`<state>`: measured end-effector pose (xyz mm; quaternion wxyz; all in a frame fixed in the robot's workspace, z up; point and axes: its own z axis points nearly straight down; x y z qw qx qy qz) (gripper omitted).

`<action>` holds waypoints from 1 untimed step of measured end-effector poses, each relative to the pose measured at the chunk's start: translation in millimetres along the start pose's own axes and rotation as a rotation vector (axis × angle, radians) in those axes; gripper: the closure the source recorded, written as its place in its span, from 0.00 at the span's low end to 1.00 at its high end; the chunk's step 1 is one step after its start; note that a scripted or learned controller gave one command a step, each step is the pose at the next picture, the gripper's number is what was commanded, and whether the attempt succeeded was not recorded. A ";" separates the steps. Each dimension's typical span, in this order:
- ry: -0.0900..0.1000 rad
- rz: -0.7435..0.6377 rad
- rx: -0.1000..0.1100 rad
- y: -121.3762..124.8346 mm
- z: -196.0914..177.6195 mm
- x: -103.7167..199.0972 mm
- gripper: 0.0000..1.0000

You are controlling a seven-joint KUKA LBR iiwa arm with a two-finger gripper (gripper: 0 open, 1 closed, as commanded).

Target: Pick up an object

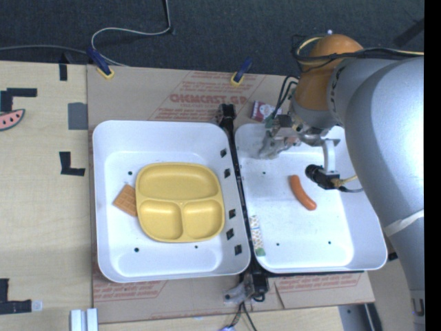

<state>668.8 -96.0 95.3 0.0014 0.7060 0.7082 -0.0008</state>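
One orange sausage point(302, 192) lies in the right bin point(344, 254). Up from the sausage, the gripper point(275, 142) hovers near the bin's far rim; I cannot tell its state.

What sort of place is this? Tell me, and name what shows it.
Likely a robotics lab test bench: a grey arm reaching over two white bins, cardboard underlay clamped at its edge, loose cables, and toy items such as a yellow divided plate.

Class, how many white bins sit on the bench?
2. The left bin holds a yellow divided plate; the right bin holds an orange sausage.
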 end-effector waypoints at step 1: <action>0.000 0.000 0.001 -0.2 0.7 0.0 0.00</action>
